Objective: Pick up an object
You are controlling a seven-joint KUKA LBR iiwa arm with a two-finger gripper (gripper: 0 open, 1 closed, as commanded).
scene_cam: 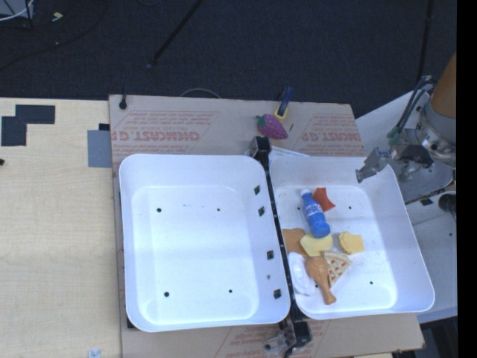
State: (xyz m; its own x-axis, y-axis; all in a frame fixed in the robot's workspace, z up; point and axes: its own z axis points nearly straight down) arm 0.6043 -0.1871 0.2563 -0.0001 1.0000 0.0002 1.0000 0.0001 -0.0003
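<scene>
Fingers' state I couldn't tell; gripper [370, 171] hung above right bin's [395, 289] far right rim, well apart from bottle [314, 214] and toys.

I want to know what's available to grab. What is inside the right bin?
The right bin holds a blue bottle, a red piece, yellow pieces, a drumstick and a pizza slice. They overlap, so anything beneath is covered.

arm [440, 118]: enters from right | gripper [373, 166]: raised, nothing held
</scene>
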